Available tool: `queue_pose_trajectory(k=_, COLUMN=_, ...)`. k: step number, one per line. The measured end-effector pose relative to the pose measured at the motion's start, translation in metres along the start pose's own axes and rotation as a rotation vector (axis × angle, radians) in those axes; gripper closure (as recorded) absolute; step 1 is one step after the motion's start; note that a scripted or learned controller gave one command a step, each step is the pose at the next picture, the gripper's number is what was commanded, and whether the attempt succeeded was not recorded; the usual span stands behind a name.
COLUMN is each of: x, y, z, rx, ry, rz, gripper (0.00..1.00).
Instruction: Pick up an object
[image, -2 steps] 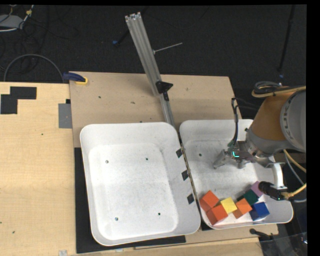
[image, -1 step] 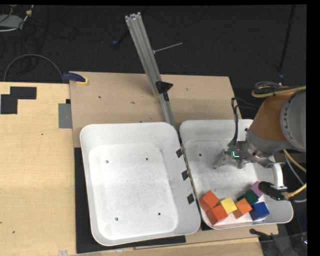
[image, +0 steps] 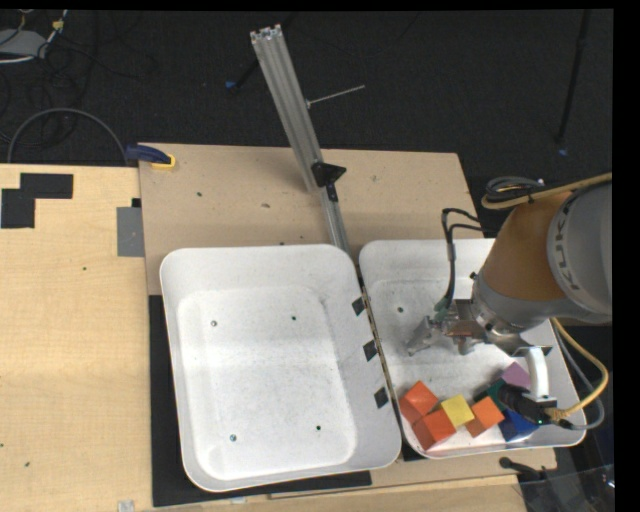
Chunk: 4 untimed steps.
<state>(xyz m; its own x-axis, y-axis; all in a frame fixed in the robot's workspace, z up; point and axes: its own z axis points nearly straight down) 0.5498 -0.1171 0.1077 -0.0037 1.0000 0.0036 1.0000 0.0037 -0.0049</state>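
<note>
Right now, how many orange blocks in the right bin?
3: one orange block leftmost, another just below it, a third right of the yellow block. More may hide under the arm.

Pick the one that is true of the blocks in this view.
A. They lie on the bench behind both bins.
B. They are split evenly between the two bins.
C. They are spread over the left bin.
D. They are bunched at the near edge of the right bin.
D: the blocks lie clustered along the near rim of the right bin, below the tool.
</note>
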Motion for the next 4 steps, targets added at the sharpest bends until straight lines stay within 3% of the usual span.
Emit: queue_pose_trajectory(k=4, x=-0.0041, y=0.0003, z=0.0006, rx=-0.003, ry=-0.003, rz=0.013, gripper=0.0)
